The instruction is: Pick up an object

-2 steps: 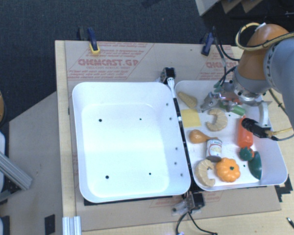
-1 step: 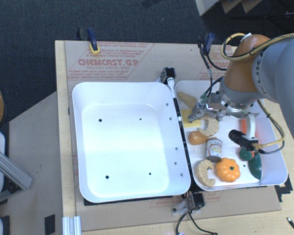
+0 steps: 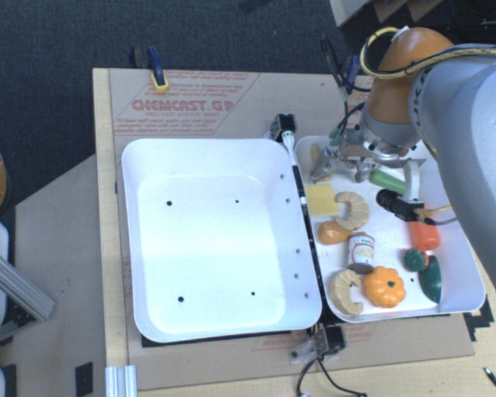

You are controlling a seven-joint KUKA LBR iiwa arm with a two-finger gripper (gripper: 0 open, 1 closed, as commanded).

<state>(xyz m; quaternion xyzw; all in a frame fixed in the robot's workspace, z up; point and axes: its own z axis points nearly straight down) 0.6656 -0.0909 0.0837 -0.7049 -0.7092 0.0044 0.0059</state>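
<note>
Pumpkin-shaped orange toy (image 3: 385,287) sits at the near end of the right bin (image 3: 465,298), touching a tan crescent (image 3: 345,293) on its left. Just right of it lies a dark green pepper (image 3: 431,281), with a smaller dark green piece (image 3: 413,260) and an orange-red piece (image 3: 425,236) beyond. Toward the middle of this bin stands a small can with a red label (image 3: 361,248), and an orange-brown egg-shaped thing (image 3: 332,233) lies beside the dividing wall. Farther back a second tan crescent (image 3: 354,209) curls next to a yellow block (image 3: 320,198).

From the right, the grey arm (image 3: 467,131) bends down over the far end of the right bin, its orange band (image 3: 405,69) uppermost. The gripper (image 3: 344,169) hangs low there, just beyond the yellow block and the far crescent. Its fingers (image 3: 321,167) look spread apart with nothing between them, though their tips are small and hard to read. A pale green cylinder (image 3: 388,180) lies close under the wrist on its right side, apart from the fingers.

Beside it, the left bin (image 3: 132,168) shows a bare white floor with a few dark dots.
</note>
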